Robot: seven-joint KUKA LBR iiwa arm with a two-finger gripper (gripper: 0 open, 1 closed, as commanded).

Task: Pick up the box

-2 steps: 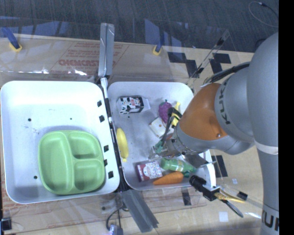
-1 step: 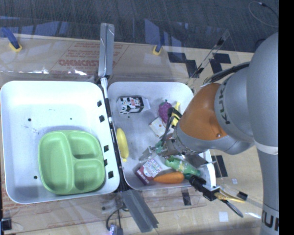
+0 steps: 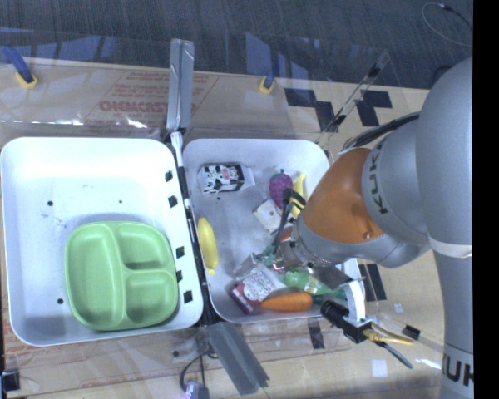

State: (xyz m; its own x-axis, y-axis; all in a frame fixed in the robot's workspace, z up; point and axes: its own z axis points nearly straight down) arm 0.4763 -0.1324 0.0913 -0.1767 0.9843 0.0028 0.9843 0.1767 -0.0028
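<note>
Box (image 3: 224,178), black-and-white carton, lies flat in right bin (image 3: 233,152), upper left corner, well apart from gripper (image 3: 276,254). Gripper low over wrapper, carrot (image 3: 288,302) clutter. Jaws: cannot tell whether apart or together. Best lift clear, shift toward box, descend square across narrow sides.

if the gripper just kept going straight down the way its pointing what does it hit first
Most likely the red and white packet at the front of the right bin, with the carrot just beside it. The gripper sits low over that clutter, but the wrist hides its tips and depth is unclear.
</note>
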